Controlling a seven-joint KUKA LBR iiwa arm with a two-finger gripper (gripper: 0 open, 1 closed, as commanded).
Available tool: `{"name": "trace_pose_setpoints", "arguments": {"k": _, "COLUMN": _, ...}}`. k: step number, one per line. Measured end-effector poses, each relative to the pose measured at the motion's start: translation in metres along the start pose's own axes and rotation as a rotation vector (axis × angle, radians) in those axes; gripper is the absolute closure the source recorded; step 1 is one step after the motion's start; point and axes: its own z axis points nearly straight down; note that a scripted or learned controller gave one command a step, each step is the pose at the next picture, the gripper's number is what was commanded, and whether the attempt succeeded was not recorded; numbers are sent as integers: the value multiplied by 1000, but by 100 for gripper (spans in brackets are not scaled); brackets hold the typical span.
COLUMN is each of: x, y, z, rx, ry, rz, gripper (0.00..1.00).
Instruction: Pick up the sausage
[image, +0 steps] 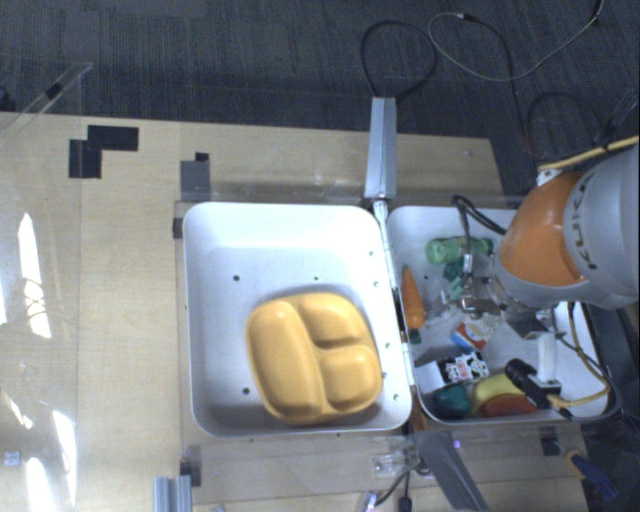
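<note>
**Camera view.** A grey KUKA arm (600, 235) with an orange band reaches in from the view's right. Its two-finger gripper (478, 296) hangs over the middle of the right-hand shallow white bin (415, 232). From this angle it cannot be told whether the claw stands wide or narrow.

The orange-brown, rod-shaped toy sausage (412, 300) lies lengthwise against that bin's left wall, about midway along it. One tapered end points to the far edge. It lies near the gripper, on the gripper's left in the view, and apart from it.

A translucent green plastic bottle (455, 248) lies on its side close to the bin's far edge, just beyond the gripper. In the near left corner sits a rounded teal piece (450, 401). Beside it along the near edge is a yellow-and-red toy fruit (494, 395), the two close together or touching. A small white card with dark print (456, 368) lies just behind them. Between the card and the gripper lies a scrap of red and blue, too small to name.

The left-hand white bin (230, 250) holds a rounded yellow plastic tray with three compartments (313, 354), set toward the near right corner.

A grey metal post (382, 150) rises at the far edge where the two bins meet. The bins rest on a pale wooden bench (110, 330), which carries black angular marks (100, 148) toward its far left corner. Black cables (400, 60) loop across the dark floor beyond.
</note>
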Motion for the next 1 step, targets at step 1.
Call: {"name": "trace_pose_setpoints", "arguments": {"k": 1, "x": 5, "y": 0, "z": 0, "rx": 0, "ry": 0, "rz": 206, "gripper": 0}}
